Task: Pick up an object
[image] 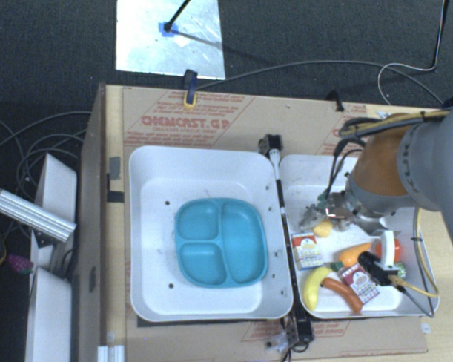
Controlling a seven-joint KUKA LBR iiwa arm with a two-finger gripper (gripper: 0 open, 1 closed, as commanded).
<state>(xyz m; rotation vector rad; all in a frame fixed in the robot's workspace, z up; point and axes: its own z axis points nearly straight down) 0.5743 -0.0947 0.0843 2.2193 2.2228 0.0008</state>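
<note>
- Pincer low in the right bin, probably reaching for a pick; grip unclear.
- Small yellow piece at six o'clock, just beside it.
- Banana, sausage, carrot farther out, toward five.
- Blue tray fills the left bin.

Camera count: you had one fixed view.
Position: it sat above the bench, well back, so you saw the bench's far, left and near edges.
Facing: it looked down at a slant; the bench's far edge lay toward the top.
Framing: the left bin sat near centre, and the right bin ran toward the right edge.
Surroundings: dark floor showed beyond the bench's far and left edges.
Arm entry: the arm came in from the right.
</note>
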